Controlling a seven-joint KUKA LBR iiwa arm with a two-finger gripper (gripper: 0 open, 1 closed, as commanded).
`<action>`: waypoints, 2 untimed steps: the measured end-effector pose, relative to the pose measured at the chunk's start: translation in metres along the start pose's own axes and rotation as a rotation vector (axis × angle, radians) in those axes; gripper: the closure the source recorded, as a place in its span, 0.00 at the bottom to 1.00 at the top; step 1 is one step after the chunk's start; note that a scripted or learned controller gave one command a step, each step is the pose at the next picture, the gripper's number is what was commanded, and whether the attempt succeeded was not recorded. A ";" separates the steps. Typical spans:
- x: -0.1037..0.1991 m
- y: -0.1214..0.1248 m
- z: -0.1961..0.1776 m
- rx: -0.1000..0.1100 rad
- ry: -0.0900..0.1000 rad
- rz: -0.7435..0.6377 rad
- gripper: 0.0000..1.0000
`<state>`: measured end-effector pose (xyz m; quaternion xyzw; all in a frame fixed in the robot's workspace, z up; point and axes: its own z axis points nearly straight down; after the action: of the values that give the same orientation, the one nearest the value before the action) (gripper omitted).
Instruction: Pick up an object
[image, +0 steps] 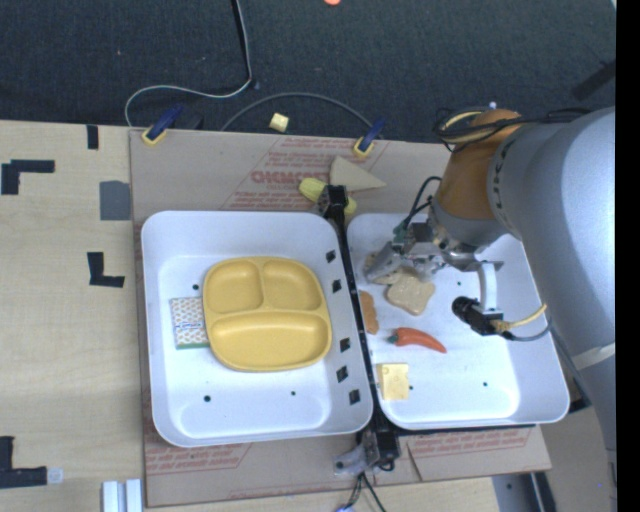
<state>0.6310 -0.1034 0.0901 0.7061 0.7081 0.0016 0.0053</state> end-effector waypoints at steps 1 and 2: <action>-0.004 0.016 0.000 0.003 0.004 0.000 0.00; -0.004 0.024 0.000 0.003 0.003 0.000 0.00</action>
<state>0.6551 -0.1074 0.0899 0.7060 0.7082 0.0019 0.0031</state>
